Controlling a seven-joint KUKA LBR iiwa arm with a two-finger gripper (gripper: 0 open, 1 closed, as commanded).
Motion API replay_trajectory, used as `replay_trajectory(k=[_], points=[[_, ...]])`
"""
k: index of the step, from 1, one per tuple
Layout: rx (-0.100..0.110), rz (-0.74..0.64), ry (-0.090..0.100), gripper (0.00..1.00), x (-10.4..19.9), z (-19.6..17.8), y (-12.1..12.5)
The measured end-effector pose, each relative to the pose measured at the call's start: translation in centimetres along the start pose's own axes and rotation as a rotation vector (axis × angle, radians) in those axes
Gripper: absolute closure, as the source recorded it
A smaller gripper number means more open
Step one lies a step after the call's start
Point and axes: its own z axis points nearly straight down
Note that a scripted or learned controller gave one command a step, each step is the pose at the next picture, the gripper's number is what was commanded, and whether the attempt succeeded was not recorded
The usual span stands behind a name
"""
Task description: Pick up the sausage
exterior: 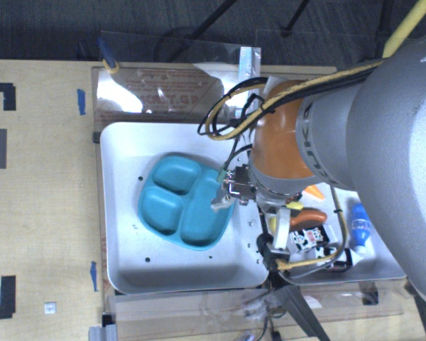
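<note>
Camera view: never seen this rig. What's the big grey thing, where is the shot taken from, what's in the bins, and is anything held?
The big grey shape is a robot arm with an orange band just above its wrist. It reaches in from the right. The single camera is fixed above the bench and looks down at a slant on two shallow white bins.

The left bin holds a blue tray with three compartments. The arm covers much of the right bin. Beside the wrist you can see the reddish-brown sausage it is meant to pick up, an orange piece and what looks like a small blue-and-white bottle.

The sausage appears to lie in the bin. The wrist blocks the view, so I can't tell whether anything is held.
</note>
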Motion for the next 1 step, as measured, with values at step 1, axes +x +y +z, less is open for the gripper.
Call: replay_trajectory(k=[1], points=[[-0.012,-0.006,-0.015,0.00,0.06,1.61,-0.35]])
